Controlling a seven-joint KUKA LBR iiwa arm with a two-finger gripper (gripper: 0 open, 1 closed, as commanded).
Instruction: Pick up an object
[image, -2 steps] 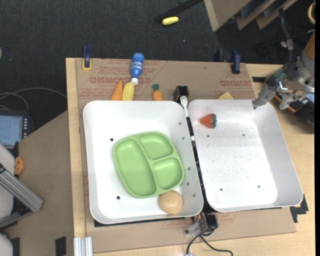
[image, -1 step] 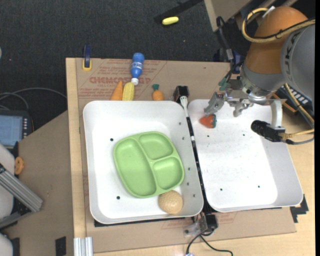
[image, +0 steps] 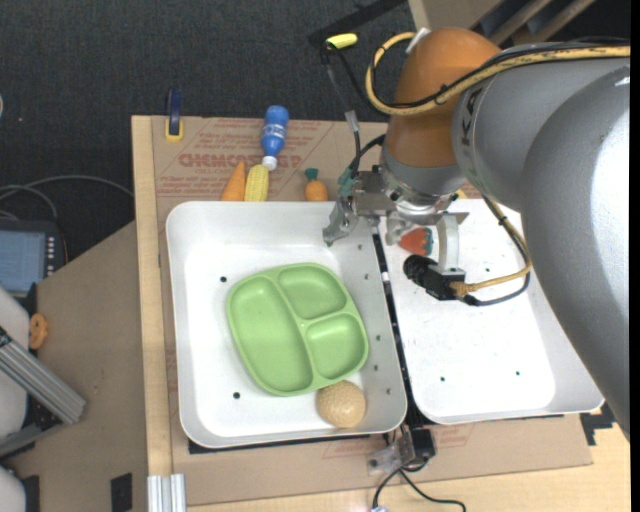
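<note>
- A grey robot arm (image: 560, 170) with an orange band (image: 440, 60) reaches in from three o'clock, its gripper (image: 395, 215) hanging over the seam where the two white bins meet, at about one o'clock from the picture's centre.
- Whether the gripper is open or closed cannot be told; the wrist and its cables hide the tips, and nothing can be seen held.
- A small red-orange object (image: 416, 240) peeks out just below the wrist, at the top-left corner of the right bin (image: 500, 370); most of it is covered, so its kind is unclear. It looks to be the nearest candidate for a pick.
- In the left bin (image: 195, 300), a green divided plate (image: 297, 327) lies near the middle, and a tan ball (image: 342, 403) sits touching the plate's rim at five o'clock.
- Outside the bins, along the bench at twelve o'clock, lie a blue-capped bottle (image: 273, 134), a toy corn cob (image: 257, 183) and a small carrot (image: 316, 187).
- Risk: the red-orange object sits close to the bin walls at the seam, so a descending finger may strike a rim instead of clearing it.
- Risk: a partial pinch in that corner could push the object against the wall and let it slip free on lifting.
- Risk: the black cable end (image: 432, 278) dangling at five o'clock of the gripper could snag or nudge the object.
</note>
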